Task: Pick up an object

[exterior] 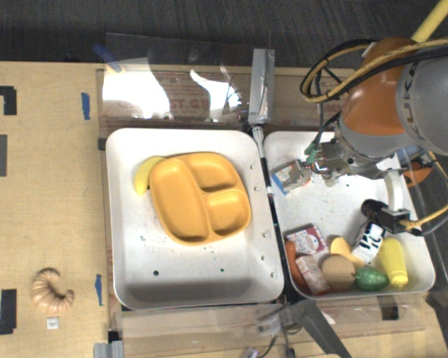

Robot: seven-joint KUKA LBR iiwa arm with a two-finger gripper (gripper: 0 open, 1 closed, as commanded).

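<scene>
Arm: grey with an orange band, reaching in from 3 o'clock over the right bin.
Tool: low over the right bin's 10 o'clock part; I cannot tell how it is set.
Small packet: just beside the tool, toward 9 o'clock, touching or nearly so; a grasp is not visible.
Right bin, 6 o'clock edge: red-and-white packet, brown potato-like piece, green piece, yellow bottle, black-and-white bottle, clustered together.
Left bin: orange divided tray at centre, a yellow piece peeking out at its 9 o'clock.
Surface: a tan curled object lies at 8 o'clock, well apart from both bins.
</scene>
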